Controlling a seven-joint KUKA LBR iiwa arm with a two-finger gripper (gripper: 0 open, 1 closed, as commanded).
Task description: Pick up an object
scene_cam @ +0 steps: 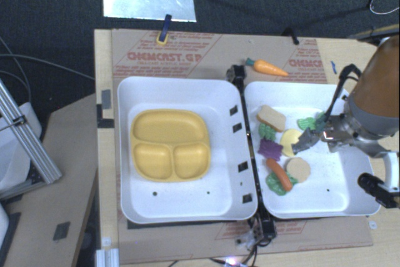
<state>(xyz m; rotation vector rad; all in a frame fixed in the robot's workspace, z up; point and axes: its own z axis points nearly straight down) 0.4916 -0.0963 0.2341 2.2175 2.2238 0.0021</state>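
Your gripper hangs low in the right bin, tips touching the yellow round piece; you can't tell whether it grasps anything.

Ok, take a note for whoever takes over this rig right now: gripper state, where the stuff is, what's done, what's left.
Gripper: low over the right bin, right by the yellow piece; nothing visibly held, and the fingers are too small to read.
Right bin holds the toy food: bread slice, purple piece, green leafy piece, tan round, sausage.
A carrot lies on the bench above the bins.
Left bin holds a yellow divided tray.
Done: the arm is at the pile. Left: grasp one item and lift it.
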